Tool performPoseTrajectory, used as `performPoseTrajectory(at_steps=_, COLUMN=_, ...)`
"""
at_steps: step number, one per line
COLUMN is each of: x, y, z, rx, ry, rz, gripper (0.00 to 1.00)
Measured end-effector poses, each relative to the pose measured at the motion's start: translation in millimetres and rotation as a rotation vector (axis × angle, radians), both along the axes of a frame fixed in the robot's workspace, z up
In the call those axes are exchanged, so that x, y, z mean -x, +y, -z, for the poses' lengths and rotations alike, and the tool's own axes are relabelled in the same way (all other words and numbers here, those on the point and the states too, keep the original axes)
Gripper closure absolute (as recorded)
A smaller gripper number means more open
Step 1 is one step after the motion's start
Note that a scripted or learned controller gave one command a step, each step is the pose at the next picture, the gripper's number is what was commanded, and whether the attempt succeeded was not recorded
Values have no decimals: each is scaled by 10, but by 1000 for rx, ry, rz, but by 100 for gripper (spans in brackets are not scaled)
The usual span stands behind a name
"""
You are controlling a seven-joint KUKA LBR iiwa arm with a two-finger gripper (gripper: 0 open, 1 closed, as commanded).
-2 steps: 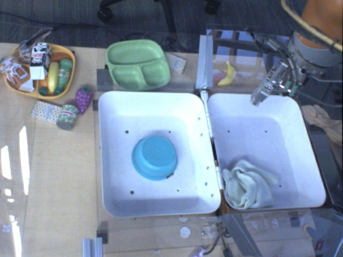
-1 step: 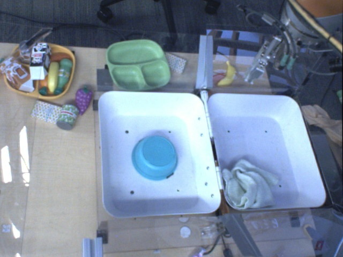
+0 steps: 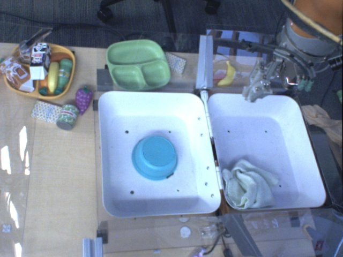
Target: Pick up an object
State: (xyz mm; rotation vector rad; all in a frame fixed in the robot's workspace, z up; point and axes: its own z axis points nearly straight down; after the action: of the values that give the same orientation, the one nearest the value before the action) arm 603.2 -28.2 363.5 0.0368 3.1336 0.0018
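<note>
Objects you could pick lie in both bins: a blue bowl [image 3: 155, 157] sits upside down near the middle of the left bin [image 3: 115, 194], and a crumpled pale green cloth [image 3: 250, 184] lies bunched in the right bin [image 3: 300, 138], against the corner nearest the tabletop's front edge and the divider between the bins. You will find the gripper [image 3: 256, 90] hovering above the far rim of the right bin, near that bin's far-left corner, well apart from the cloth and from the bowl. You can see nothing between its fingers, but the view is too blurred there for you to tell whether they stand wide or narrow. The arm [image 3: 313, 20] comes in from the tabletop's far-right corner, its orange band showing at the top of the view. Beyond the bins, along the far edge of the tabletop, you have a green divided tray [image 3: 138, 64] and, behind the right bin, a toy banana [image 3: 229, 74]. Toward the tabletop's far-left corner a yellow bowl [image 3: 68, 55] holds assorted toy food, with a purple grape bunch [image 3: 83, 98] and a small can [image 3: 67, 116] lying just beside it on the wood.
</note>
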Motion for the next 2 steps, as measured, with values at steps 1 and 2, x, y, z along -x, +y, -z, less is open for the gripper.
performPoseTrajectory(at_steps=1, x=-639, y=-137, z=-117, rx=2, ry=-3, rz=-298, gripper=100)
performPoseTrajectory(at_steps=2, x=-670, y=-435, z=722, rx=2, ry=-1, rz=-467, gripper=100)
